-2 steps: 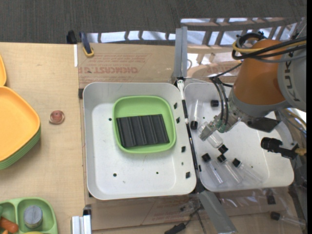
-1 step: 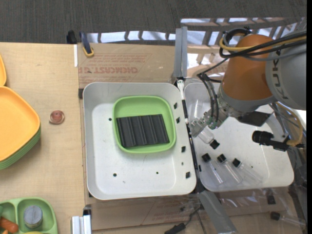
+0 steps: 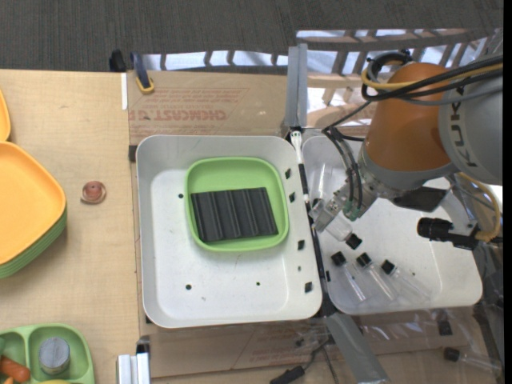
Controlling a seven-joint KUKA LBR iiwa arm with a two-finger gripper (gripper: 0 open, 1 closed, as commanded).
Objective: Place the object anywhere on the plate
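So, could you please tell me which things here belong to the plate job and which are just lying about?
Job:
green plate
clear tubes
gripper

Lying about:
dark ridged block
orange trays
small red knob

I see bright, even overhead light, glare on the white bins [image 3: 160,238], soft shadows, and slight blur throughout.

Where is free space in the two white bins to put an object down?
Left white bin: bare floor in front of the green square plate, whose middle bears a dark ribbed slab. Right white bin: crowded, with clear tubes with black caps under the grey arm; only its right part is bare.
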